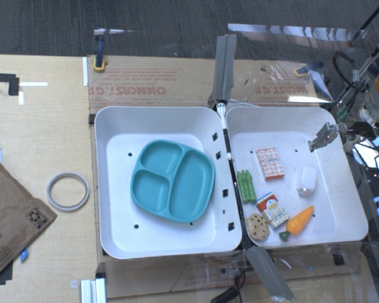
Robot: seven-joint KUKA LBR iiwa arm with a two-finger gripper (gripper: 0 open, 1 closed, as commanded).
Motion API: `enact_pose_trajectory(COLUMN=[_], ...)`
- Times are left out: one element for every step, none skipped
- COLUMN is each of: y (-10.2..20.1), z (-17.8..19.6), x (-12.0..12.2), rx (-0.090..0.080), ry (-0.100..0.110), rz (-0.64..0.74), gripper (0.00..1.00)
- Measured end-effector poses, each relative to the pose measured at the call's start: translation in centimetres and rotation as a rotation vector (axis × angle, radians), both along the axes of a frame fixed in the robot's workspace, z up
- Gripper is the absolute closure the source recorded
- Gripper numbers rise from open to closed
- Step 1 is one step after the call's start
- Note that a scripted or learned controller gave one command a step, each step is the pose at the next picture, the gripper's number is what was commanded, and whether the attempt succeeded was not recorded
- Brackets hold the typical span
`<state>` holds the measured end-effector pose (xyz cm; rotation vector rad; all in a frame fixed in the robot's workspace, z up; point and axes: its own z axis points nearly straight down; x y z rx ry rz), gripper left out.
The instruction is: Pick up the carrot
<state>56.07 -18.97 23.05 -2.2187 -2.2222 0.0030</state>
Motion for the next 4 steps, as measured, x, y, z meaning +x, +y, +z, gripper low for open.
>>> enact_pose_trajectory(y=[1.3, -0.1, -0.2, 0.2], z=[-11.1, -14.0, -13.9, -14.0], x=[-6.8, -8.4, -5.6, -8.4], rx=[0.001, 0.002, 0.000, 0.002], ry=[0.001, 0.001, -0.003, 0.000], rz=[0.035, -0.084, 0.177, 0.045], gripper=[0.00, 0.00, 0.00, 0.00])
